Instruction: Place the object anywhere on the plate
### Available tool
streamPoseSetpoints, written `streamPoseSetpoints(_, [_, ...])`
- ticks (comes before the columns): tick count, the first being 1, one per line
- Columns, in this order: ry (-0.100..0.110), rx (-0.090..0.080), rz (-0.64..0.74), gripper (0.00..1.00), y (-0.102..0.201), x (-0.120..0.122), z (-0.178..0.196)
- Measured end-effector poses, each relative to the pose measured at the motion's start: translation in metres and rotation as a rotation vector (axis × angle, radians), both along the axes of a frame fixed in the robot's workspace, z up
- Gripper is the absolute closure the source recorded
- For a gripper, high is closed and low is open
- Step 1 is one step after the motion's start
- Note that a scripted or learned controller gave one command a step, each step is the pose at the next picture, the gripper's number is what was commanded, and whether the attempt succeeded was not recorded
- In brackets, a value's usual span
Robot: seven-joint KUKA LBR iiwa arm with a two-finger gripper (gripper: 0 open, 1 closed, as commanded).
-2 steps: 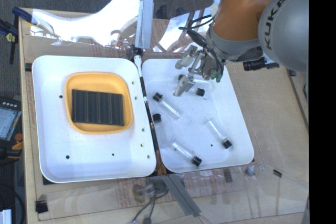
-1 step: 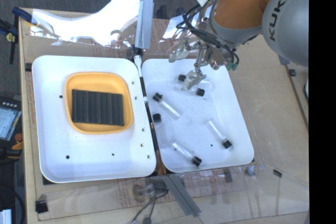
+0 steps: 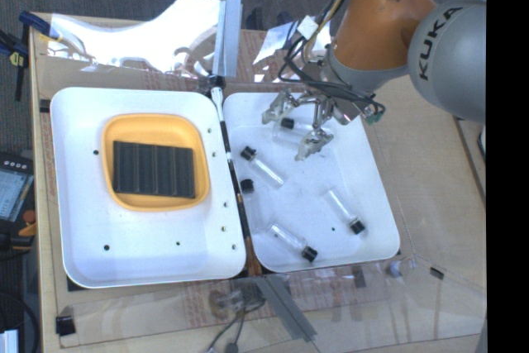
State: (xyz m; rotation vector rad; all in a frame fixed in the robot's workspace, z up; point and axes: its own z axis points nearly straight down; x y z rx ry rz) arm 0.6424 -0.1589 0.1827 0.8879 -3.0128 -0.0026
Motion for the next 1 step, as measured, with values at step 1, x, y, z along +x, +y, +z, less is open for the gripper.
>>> streamPoseSetpoints(1, [-0.005, -0.001, 0.215, 0.00, -0.0205, -0.0106, 0.0223])
